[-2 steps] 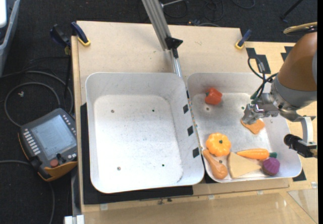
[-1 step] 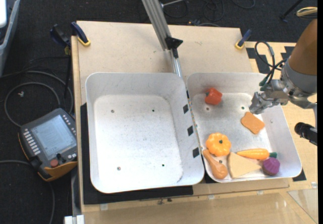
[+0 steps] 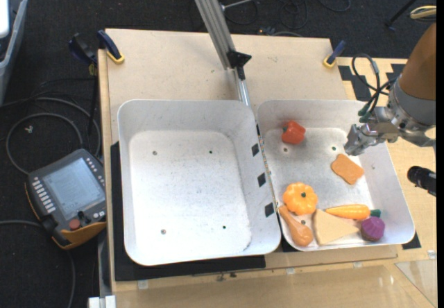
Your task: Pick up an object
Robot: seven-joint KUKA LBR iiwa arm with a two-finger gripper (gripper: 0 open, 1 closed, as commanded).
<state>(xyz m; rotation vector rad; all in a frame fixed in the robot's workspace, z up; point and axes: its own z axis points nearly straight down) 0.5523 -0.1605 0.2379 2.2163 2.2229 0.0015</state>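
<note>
Gripper [image 3: 355, 141] of the grey KUKA arm hangs low over the upper right part of the right-hand shallow white bin [image 3: 320, 107], its tip just above and beside a flat orange-tan cracker-shaped toy [image 3: 347, 168]; whether it is spread or pressed together cannot be told from this angle, and nothing is seen caught in it. That cracker-shaped piece, the nearest candidate, looks light, rigid and smooth, lying flat, so a pinch across its narrower sides seems the surest hold, though a thin flat thing may slip. Farther out lie a red plastic pepper [image 3: 293, 132], an orange toy pumpkin [image 3: 300, 198], a plastic carrot [image 3: 348, 212], a purple round toy [image 3: 372, 229] and a pale wedge [image 3: 333, 229]. To its left sits the left-hand white bin [image 3: 132, 119].
</note>
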